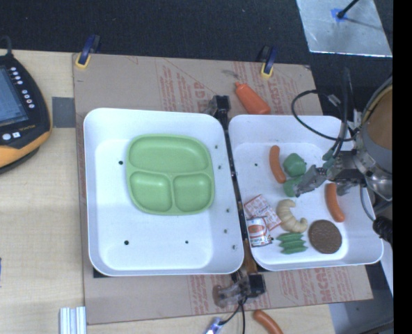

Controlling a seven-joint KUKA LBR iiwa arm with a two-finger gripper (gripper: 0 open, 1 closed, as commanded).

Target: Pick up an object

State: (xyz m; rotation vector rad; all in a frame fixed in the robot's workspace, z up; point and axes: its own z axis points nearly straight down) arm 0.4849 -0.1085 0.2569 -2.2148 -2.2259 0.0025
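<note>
My gripper [305, 184] is hovering low in the right bin [359, 256], fingers spread and pinching nothing, with the green block [294, 164] sitting just up-left of its tips.

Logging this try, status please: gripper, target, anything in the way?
Gripper low in right bin, beside green block; nothing seen held. Sausage and croissant crowd close. Green tray in left bin.
</note>
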